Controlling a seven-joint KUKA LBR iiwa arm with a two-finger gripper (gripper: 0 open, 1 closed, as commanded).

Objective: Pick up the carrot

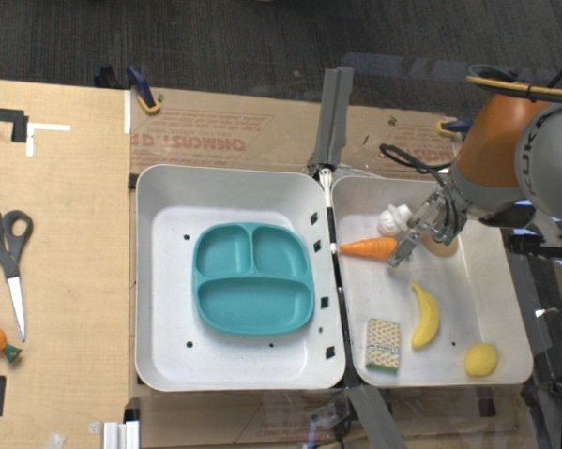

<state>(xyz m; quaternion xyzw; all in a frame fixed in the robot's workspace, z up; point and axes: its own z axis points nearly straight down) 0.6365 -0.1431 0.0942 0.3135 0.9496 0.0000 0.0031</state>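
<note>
- Along the near edge of the right bin (513, 372), a small patterned packet (383, 345) is lying toward the near-left corner and a lemon (481, 360) is sitting toward the near-right corner.
- A banana (426, 316) is lying just beyond them, near the middle of that bin.
- In the left bin (157, 259), a teal divided plate (253, 277) is resting in the middle.
- The carrot (367, 248) is lying against the right bin's left wall, pointed end toward the wall and thick end toward the bin's middle.
- The gripper (407, 246) is hanging at the carrot's thick end, apparently just touching it; whether it is spread or pressed together I cannot tell.
- A white crumpled object (394, 218) is sitting just beyond the carrot, close to the gripper.
- Judging from this, the grasp is being lined up: it would go best by straddling the carrot across its width nearer its middle, keeping off the wall and the white object.
</note>
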